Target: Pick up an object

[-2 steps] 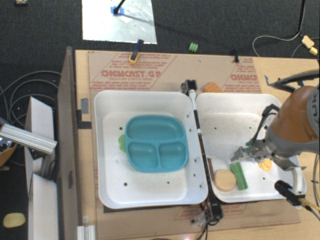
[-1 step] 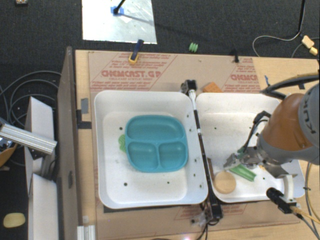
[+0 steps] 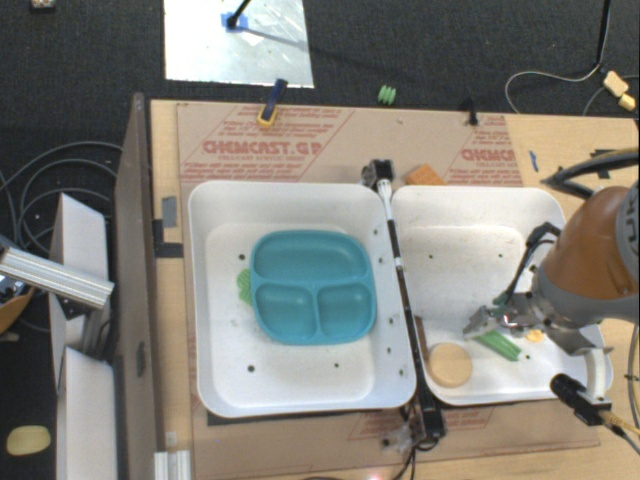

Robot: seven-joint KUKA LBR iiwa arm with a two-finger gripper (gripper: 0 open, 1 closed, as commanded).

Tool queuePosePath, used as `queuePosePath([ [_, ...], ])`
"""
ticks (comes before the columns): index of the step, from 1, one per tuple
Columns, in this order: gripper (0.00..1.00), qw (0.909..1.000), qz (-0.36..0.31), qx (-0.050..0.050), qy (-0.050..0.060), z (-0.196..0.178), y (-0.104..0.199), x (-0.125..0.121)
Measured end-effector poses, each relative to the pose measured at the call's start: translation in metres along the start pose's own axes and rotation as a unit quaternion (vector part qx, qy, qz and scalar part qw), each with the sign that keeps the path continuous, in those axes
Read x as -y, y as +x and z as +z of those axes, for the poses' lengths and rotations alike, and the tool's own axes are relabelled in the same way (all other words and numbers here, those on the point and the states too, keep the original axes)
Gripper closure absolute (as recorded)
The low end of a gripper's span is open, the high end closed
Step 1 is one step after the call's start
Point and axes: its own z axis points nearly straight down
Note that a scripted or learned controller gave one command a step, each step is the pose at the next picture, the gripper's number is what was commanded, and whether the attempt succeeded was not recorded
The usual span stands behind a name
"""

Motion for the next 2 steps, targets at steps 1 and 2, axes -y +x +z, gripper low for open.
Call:
queuePosePath([
  [1, 1.00, 1.0000, -0.001, -0.001, -0.001, -0.011, 0.002, -0.002],
  [2, 1.00, 1.0000, -0.007, -0.001, -0.004, -0.105, 0.096, -0.018],
])
